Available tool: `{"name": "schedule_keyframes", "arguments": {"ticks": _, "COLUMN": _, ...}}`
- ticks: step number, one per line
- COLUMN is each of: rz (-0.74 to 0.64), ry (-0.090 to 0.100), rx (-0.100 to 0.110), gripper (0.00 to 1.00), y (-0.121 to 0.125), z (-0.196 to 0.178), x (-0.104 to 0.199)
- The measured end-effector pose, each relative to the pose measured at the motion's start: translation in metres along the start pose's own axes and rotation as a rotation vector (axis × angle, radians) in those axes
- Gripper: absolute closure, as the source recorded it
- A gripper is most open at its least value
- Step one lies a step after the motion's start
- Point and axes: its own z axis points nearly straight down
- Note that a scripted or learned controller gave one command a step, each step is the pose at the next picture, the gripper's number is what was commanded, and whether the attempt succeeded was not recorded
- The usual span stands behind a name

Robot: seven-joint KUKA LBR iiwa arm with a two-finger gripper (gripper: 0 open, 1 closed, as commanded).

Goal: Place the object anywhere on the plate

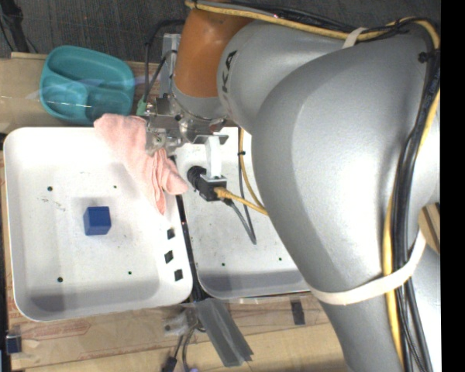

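The grey arm sweeps in from three o'clock, its orange band at twelve, wrist bent down over the bins' divide. The gripper pinches a pink cloth, which drapes into the left bin; a blue cube lies at its centre

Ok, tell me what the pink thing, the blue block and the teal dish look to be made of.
Pink cloth: soft fabric, matte, judging by its limp folds and the way it drapes from the gripper.
Blue block: hard and solid, probably plastic or painted wood; crisp edges, even colour, little shine.
Teal dish: likely moulded plastic, smooth and slightly glossy, with pale highlights on its curved rim.
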Motion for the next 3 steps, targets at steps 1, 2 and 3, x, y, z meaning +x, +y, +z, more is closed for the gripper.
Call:
{"name": "schedule_keyframes", "arguments": {"ticks": 1, "rz": -0.109, "ry": 0.0, "rx": -0.003, "gripper": 1.0, "y": 0.016, "z": -0.057, "x": -0.074}}
{"name": "schedule_keyframes", "arguments": {"ticks": 2, "rz": -0.156, "ry": -0.001, "rx": -0.003, "gripper": 1.0, "y": 0.011, "z": -0.086, "x": 0.015}}
{"name": "schedule_keyframes", "arguments": {"ticks": 3, "rz": -0.342, "ry": -0.002, "rx": 0.0, "gripper": 1.0, "y": -0.072, "z": -0.014, "x": 0.026}}
